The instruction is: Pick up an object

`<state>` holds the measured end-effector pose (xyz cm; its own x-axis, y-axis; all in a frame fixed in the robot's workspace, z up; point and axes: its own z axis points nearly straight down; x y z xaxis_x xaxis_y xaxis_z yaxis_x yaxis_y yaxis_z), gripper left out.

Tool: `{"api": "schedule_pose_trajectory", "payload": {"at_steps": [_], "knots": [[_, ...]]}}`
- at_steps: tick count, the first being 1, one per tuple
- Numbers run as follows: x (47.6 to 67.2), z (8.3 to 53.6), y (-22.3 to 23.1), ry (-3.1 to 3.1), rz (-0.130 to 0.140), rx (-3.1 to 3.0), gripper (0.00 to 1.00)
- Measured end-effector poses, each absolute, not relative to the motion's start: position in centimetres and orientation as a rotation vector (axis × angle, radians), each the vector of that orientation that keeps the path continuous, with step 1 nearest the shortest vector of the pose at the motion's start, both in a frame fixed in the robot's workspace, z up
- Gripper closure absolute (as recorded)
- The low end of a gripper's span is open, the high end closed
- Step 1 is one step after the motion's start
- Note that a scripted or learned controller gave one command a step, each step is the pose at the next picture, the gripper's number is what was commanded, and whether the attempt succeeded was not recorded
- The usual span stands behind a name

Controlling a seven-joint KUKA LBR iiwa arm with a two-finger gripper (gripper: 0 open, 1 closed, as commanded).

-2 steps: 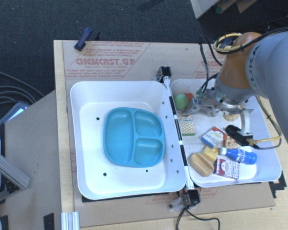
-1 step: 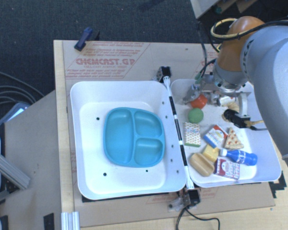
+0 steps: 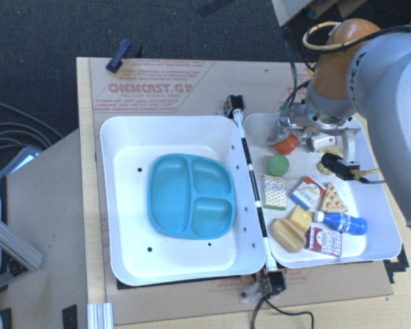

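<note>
The right bin [image 3: 383,242] holds several toy foods. A small red-orange piece [image 3: 285,144] lies at its far left end, with a green ball [image 3: 278,164] just in front of it. My gripper [image 3: 299,133] hangs low over that far end, right beside the red-orange piece and possibly touching it. Nothing is visibly lifted. The grey arm with its orange band [image 3: 342,53] comes down from the upper right and hides the bin's far right corner.
Nearer the front lie a checked packet [image 3: 275,191], a blue-white packet [image 3: 305,194], a pizza slice [image 3: 334,199], a yellow block [image 3: 301,218], a bread roll [image 3: 288,234], a blue bottle [image 3: 344,223] and a red carton [image 3: 325,242]. The left bin [image 3: 123,149] holds a blue divided plate [image 3: 190,196].
</note>
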<state>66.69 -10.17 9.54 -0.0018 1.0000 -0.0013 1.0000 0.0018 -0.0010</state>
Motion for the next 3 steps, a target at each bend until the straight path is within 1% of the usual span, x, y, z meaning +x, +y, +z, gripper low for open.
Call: {"api": "schedule_pose_trajectory", "payload": {"at_steps": [1,2,3], "knots": [[62.6,18.5,-4.3,2.224,0.001,2.22,1.0],[56.9,18.4,0.3,2.224,-0.002,2.223,1.0],[55.6,23.5,7.2,2.224,0.001,2.22,1.0]]}}
